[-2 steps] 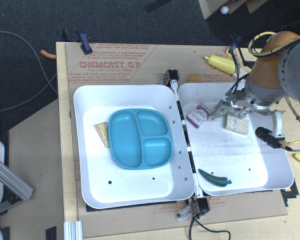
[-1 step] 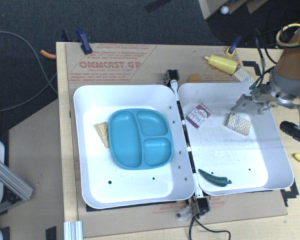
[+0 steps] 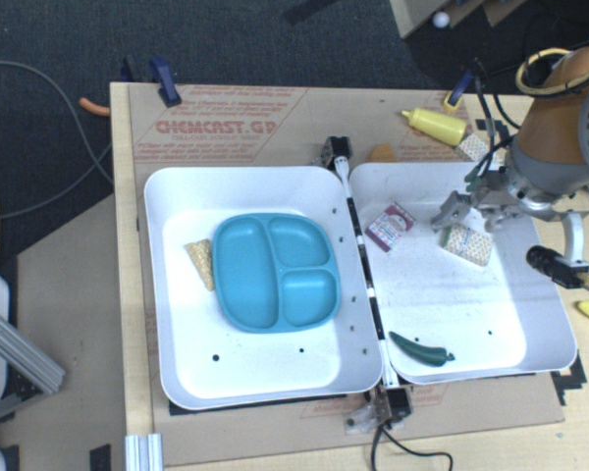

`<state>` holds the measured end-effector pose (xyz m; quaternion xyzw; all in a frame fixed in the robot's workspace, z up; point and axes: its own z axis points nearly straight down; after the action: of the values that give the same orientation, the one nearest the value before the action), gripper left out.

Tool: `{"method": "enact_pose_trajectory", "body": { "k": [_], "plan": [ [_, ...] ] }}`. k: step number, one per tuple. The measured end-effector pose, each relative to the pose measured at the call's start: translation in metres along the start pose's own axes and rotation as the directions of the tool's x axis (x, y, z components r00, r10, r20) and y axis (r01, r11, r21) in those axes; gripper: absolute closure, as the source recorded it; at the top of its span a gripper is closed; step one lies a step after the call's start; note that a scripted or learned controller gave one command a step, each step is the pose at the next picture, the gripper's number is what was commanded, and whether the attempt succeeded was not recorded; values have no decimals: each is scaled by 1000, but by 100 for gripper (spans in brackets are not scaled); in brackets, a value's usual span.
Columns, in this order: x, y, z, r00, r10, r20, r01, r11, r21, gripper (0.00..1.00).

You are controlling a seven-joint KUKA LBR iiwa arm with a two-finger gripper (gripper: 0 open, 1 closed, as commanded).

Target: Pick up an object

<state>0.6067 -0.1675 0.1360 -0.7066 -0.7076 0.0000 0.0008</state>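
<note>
Gripper [image 3: 468,214] sits low in the right bin [image 3: 530,346], over the speckled block [image 3: 468,244]; I cannot tell how its fingers stand. Risk as I judge it: the block lies tilted just under the gripper, so an off-centre close could nudge it aside or tip it.

Count, right bin: one block, one small packet [image 3: 389,227], one green pepper [image 3: 421,349]. Left bin [image 3: 177,361]: one blue divided plate [image 3: 276,270], one tan sponge [image 3: 200,259]. On the table [image 3: 226,126]: one yellow bottle [image 3: 436,124].
</note>
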Motion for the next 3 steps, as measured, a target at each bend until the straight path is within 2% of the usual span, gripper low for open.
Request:
{"method": "enact_pose_trajectory", "body": {
  "k": [1, 2, 3],
  "plan": [
    [74, 9, 12, 1000, 0, -1, 0, 1000, 1, 0],
    [75, 60, 52, 1000, 0, 2, 0, 1000, -2, 0],
    [75, 61, 41, 1000, -1, 4, 1, 1000, -7, 100]
  ]
}}
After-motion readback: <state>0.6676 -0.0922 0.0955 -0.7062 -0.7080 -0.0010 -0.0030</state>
